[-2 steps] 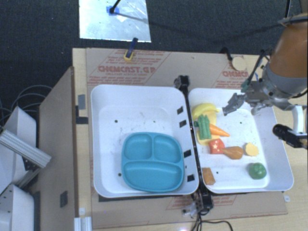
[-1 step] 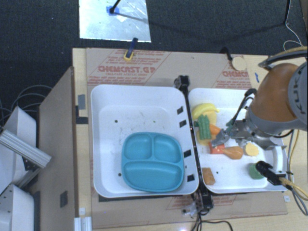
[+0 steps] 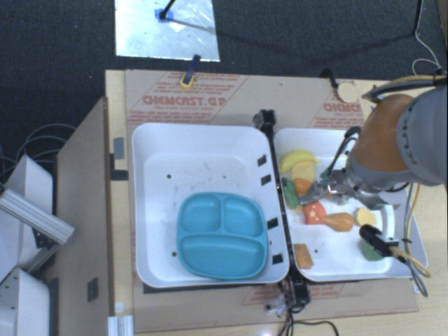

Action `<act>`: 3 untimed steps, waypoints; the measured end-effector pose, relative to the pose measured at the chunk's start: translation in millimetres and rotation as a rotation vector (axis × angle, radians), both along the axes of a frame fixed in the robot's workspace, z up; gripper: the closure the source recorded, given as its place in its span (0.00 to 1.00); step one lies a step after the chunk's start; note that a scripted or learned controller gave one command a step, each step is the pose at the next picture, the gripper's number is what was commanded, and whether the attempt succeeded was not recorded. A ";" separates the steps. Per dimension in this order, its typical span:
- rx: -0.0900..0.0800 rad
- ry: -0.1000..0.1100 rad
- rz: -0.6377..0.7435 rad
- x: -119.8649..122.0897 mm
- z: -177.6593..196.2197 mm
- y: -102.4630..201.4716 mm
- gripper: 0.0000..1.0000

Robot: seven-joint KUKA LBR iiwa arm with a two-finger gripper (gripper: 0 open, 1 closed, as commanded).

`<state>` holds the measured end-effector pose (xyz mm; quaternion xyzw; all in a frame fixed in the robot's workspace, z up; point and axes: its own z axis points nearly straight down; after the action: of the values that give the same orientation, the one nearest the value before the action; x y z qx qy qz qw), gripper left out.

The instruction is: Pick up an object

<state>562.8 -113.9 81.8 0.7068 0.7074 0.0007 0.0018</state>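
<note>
The gripper (image 3: 323, 187) is hovering low in the right bin (image 3: 336, 268); the red toy (image 3: 314, 213) is lying just below it, and its grip I cannot tell.

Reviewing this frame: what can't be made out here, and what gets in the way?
- Gripper: finger state unreadable in the camera view; too small and lost against the toy food.
- Right bin: its far right part is covered by the arm.
- Dark green item: too small to identify.
</note>
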 end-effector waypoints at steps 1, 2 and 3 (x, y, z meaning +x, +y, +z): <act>0.000 -0.012 0.001 -75.9 190.5 1.6 0.00; 0.004 0.012 0.004 -48.3 53.0 23.4 0.00; 0.000 -0.014 0.003 -55.6 7.1 26.5 0.00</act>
<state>507.2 -87.4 88.8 0.7056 0.7085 0.0057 0.0068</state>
